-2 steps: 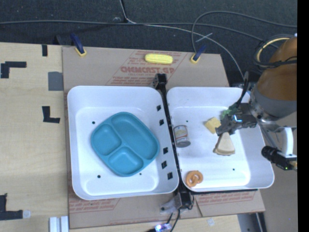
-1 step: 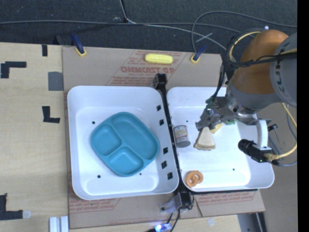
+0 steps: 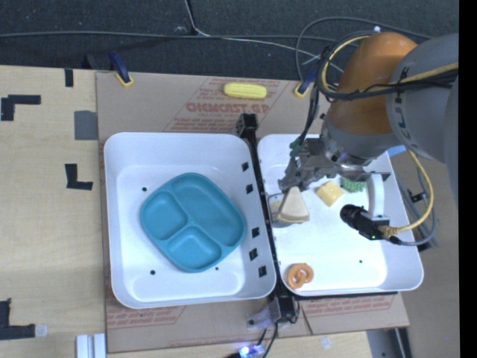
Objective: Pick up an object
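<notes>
Gripper [image 3: 298, 181] low over sandwich wedge [image 3: 293, 207] in right bin [image 3: 399, 274], apparently for grasping; finger spread impossible to tell.

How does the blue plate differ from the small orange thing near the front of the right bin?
The blue plate is large, flat and divided into three compartments; the small orange thing is a little ring-like piece. The plate lies in the middle of the left bin; the orange thing lies at the front left corner of the right bin. Both rest untouched, away from the end effector.
</notes>
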You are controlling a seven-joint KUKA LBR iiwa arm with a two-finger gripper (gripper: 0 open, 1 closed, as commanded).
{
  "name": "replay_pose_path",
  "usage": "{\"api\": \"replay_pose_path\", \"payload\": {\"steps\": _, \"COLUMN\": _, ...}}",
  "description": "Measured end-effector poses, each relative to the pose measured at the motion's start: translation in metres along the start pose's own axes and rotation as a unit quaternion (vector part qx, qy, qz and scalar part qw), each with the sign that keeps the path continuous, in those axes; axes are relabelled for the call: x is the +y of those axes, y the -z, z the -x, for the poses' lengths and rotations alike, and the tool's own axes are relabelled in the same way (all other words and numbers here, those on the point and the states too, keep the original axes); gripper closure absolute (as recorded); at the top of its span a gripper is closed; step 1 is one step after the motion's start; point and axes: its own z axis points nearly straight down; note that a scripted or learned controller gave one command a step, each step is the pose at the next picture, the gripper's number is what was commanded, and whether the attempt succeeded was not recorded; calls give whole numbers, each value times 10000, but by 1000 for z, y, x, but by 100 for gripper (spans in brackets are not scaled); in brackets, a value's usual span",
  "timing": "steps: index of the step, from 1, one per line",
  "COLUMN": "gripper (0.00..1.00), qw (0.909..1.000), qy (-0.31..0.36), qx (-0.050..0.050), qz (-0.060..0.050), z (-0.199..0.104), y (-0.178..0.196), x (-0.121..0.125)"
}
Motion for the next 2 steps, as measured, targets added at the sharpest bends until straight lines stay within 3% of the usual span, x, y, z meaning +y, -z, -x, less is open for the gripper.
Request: {"api": "replay_pose_path", "payload": {"steps": 2, "gripper": 100, "qw": 10000, "qy": -1, "qx": -5, "qz": 0, "z": -98, "y": -5, "x": 38}}
